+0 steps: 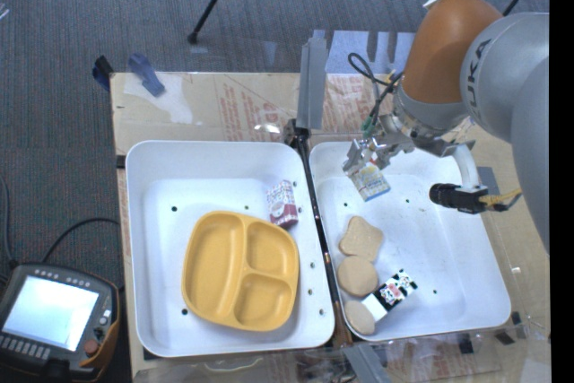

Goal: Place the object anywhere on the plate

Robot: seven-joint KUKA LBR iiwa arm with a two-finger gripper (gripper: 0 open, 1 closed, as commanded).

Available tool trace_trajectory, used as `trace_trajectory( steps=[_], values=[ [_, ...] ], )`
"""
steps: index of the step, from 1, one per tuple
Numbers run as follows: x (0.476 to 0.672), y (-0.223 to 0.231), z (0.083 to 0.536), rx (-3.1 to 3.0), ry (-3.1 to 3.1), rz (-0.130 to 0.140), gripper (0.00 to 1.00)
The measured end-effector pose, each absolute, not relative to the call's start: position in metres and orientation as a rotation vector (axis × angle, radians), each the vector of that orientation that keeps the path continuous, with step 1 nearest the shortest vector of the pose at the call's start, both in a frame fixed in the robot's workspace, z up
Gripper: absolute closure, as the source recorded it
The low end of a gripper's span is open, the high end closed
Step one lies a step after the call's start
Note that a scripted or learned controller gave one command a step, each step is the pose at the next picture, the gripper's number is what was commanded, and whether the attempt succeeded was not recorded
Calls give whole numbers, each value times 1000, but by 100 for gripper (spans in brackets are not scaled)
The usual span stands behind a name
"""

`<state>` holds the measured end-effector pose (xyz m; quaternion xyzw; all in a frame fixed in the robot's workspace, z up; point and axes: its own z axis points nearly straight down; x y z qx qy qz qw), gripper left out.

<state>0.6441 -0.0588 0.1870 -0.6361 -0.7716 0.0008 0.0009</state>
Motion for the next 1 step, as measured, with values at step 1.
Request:
trace_trajectory(
  steps=[1],
  values=[
    [589,17,186,-2070,-2356,2,100]
  ],
)
